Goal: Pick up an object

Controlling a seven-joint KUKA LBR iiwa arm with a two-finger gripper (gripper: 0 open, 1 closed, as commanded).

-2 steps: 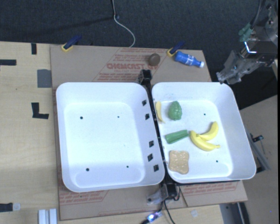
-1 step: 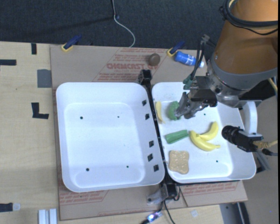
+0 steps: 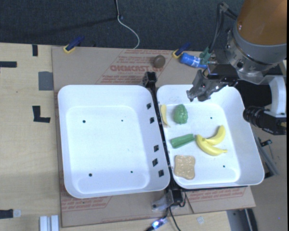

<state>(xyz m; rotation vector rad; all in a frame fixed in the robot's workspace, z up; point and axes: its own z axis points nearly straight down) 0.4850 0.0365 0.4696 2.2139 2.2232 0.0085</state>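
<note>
Camera view: the tool point(image 3: 198, 95) hangs over the upper part of the right bin point(image 3: 231, 177), near its far rim, its dark fingers pointing down and left with nothing between them. Whether they stand apart or together cannot be told from this angle. The grey arm with its orange band point(image 3: 262, 13) enters from the upper right.

Nearest piece: a green bumpy toy vegetable point(image 3: 180, 114), just below and left of the tool, apart from it. A thin pale yellow piece point(image 3: 164, 115) lies beside it against the bin's left wall. Lower down, a green pod-shaped toy point(image 3: 182, 140) lies at a slant, its right end close to a yellow banana pair point(image 3: 212, 142). A tan waffle-like square point(image 3: 185, 167) sits near the front left corner.

Open floor shows along the right bin's right side and front right corner. The left bin point(image 3: 106, 143) touches the right bin along a clipped centre seam. Both bins rest on a cardboard sheet point(image 3: 130, 64) on the counter point(image 3: 19, 143).
</note>
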